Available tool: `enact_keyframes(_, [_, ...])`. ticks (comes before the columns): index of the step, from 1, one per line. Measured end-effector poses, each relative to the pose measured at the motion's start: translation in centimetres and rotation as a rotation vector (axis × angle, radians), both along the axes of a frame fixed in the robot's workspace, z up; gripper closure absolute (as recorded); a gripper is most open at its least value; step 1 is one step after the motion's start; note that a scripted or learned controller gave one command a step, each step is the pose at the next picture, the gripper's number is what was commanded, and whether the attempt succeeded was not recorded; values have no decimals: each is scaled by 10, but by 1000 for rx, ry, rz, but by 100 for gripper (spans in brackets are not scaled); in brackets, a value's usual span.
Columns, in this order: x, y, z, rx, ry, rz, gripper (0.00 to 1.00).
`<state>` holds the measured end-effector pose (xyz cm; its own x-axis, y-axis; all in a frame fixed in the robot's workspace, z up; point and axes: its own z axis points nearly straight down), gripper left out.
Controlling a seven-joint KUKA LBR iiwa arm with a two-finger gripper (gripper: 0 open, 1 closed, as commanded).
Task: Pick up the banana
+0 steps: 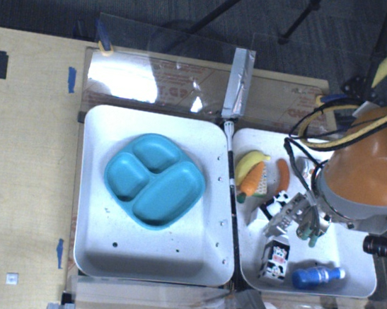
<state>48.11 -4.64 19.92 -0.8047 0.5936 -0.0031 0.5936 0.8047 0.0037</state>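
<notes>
metal fingers of the gripper (285, 224) hang over the middle of the right bin (353, 288), spread apart with nothing between them, their tips pointing down and to the left. just below them lies a small black-and-white carton (275, 261), and beside that, to the right, a blue bottle (317, 276) on its side. another black-and-white item (278, 201) sits just up-left of the fingers, partly hidden. the banana (248, 164) lies further up-left, near the bin's top left corner, touching an orange carrot-like piece (253, 181), with a reddish-orange piece (282, 176) just to their right. the arm's orange band (369, 166) looms over the bin's right side. the left bin (98, 172) holds a blue divided plate (154, 179).
</notes>
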Motion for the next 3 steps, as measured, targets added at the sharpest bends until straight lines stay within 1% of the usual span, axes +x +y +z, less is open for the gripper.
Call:
enact_keyframes(1, [0, 0, 0, 0, 0, 0, 0])
enact_keyframes(2, [2, 0, 10, 0, -5, -2, 100])
enact_keyframes(3, [2, 0, 10, 0, -5, -2, 0])
